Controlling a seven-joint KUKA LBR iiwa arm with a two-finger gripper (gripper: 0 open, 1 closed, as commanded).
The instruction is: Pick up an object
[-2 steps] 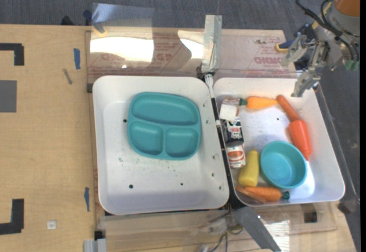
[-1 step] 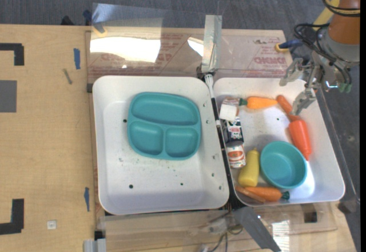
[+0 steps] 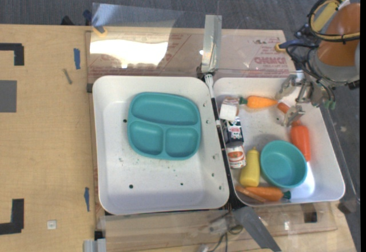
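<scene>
My gripper hangs over the far right part of the right bin, open, with nothing between its fingers. An orange carrot lies just left of it. A small orange piece sits by the nearer finger. A red-orange carrot lies below the gripper along the bin's right side. A teal bowl stands at the bin's front. A yellow bottle and a small can stand left of the bowl. Another carrot lies at the front edge.
A white box and a dark packet lie along the right bin's left wall. The left bin holds a teal divided plate. A clear plastic sheet and a metal post stand behind the bins.
</scene>
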